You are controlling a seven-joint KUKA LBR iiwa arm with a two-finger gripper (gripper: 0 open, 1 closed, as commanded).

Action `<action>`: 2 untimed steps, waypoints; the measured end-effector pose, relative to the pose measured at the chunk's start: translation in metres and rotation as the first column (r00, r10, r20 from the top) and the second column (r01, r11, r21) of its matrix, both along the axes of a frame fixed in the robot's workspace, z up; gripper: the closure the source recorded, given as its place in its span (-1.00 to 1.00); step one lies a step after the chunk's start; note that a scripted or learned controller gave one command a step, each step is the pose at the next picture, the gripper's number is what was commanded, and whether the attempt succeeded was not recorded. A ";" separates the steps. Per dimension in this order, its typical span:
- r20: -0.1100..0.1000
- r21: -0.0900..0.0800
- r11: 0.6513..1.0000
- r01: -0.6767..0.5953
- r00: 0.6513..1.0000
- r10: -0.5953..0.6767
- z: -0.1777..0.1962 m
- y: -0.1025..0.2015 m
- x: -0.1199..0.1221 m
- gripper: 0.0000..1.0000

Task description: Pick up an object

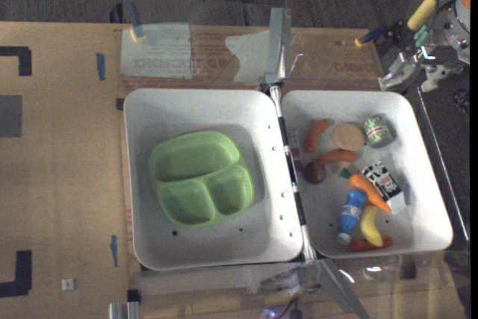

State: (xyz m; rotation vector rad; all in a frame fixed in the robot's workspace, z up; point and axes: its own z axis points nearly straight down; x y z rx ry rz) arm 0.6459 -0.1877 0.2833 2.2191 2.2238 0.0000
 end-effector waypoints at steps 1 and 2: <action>0.000 -0.001 0.985 -0.170 0.985 0.170 0.022 -0.014 -0.032 -1.00; 0.000 0.000 0.990 -0.144 0.990 0.144 -0.129 -0.012 -0.082 -1.00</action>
